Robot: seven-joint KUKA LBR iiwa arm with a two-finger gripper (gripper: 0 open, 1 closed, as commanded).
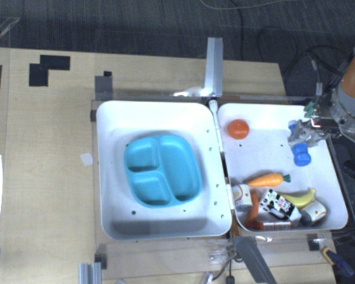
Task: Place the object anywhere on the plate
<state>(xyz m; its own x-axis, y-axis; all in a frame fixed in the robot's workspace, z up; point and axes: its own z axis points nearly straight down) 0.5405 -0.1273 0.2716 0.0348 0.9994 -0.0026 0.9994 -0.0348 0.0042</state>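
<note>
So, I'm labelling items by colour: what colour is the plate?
Light blue; the plate shows best in the camera view, in the left bin.

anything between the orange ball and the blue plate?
Camera view: only the two bins' adjoining rims and bare white floor separate the orange ball from the blue plate.

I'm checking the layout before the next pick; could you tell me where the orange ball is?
The orange ball sits in the right bin, near its upper-left corner beside the divider, well above the carrot.
</note>
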